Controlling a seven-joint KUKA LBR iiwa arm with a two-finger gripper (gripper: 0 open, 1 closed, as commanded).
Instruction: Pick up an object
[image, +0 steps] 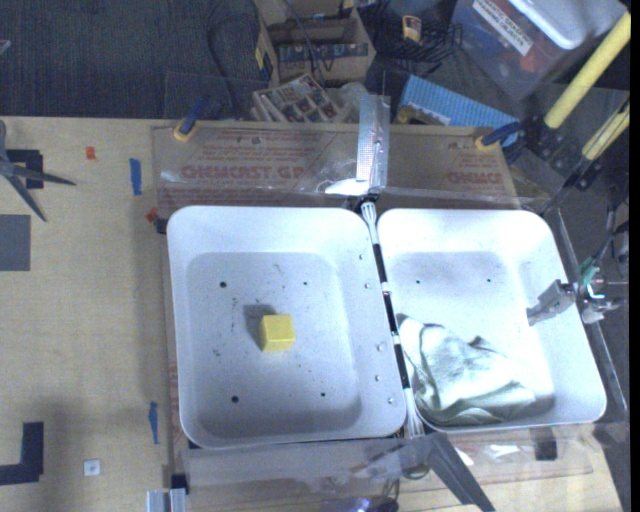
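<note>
The fingers (553, 300) sit blurred at the right bin's (520, 235) edge, so I cannot tell their state; the crumpled cloth (468, 372) just below-left may slip, the yellow block (277, 332) lies far left.

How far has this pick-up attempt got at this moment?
Nothing looks picked yet. The yellow block lies in the left bin, and the crumpled cloth lies in the right bin. The gripper sits at the right bin's right edge, apart from both. Approach, grasp and lift all remain.
</note>
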